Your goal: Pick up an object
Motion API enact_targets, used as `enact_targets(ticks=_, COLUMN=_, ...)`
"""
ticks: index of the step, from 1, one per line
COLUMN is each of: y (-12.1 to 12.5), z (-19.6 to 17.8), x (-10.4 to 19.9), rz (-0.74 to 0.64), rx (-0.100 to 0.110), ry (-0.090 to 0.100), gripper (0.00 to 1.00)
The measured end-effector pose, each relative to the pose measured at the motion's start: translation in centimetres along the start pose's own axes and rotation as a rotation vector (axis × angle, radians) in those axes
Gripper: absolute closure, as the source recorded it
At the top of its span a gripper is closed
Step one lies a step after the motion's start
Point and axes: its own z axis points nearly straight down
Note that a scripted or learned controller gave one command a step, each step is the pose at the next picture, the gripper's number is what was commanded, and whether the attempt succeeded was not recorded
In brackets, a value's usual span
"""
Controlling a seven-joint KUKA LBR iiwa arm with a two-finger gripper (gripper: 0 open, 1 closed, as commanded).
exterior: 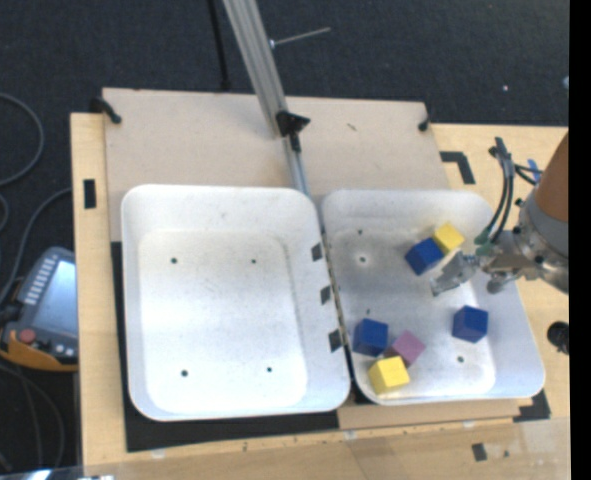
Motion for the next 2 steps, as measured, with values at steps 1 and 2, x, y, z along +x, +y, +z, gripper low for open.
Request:
enact_targets(ticks=1, y=-0.3, z=10.0, x=5.0, rz=-0.004, rx=0.010, ry=0.003, gripper=0.00)
enact_targets(ticks=2, y=-0.5, z=12.8, x=6.1, rz=0.005, rx=-0.020, ry=-0.003, gripper=0.00)
